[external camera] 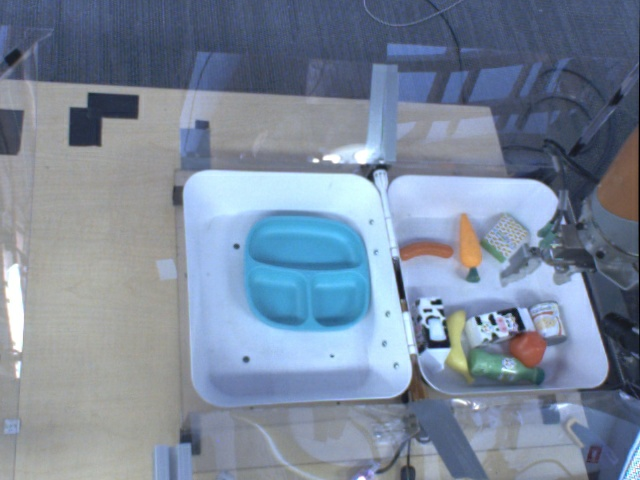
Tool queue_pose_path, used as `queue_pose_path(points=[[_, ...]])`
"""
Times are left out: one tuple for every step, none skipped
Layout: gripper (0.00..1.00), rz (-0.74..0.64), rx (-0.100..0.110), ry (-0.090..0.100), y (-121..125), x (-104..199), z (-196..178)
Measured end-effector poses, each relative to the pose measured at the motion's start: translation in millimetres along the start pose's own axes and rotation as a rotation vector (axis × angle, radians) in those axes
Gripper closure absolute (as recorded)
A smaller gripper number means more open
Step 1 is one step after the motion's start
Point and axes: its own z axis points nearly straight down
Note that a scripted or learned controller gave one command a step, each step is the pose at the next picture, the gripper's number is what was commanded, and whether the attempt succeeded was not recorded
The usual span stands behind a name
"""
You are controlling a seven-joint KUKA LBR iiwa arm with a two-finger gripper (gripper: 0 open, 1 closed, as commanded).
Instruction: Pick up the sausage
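Green bottle (505, 368) lies along the near wall of the right bin (590, 368), with a tomato (528, 348), a banana (456, 343), two cow-patterned cartons (497, 325) and a small can (547, 321) crowded around it. Farther back, the sausage (427, 251) rests near the bin's left wall, just beside a carrot (468, 243). Right of the carrot lies a patterned packet (505, 235). Over the bin's right part, the gripper (533, 260) hovers with fingers spread apart, nothing between them. A blue divided plate (305, 283) sits in the left bin (215, 368).
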Motion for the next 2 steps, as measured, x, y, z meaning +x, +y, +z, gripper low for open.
queue_pose_path(points=[[0.00, 0.119, -0.004, -0.001, 130.3, 31.7, -122.2], [0.00, -0.090, -0.005, -0.001, 41.2, 87.2, -235.3]])
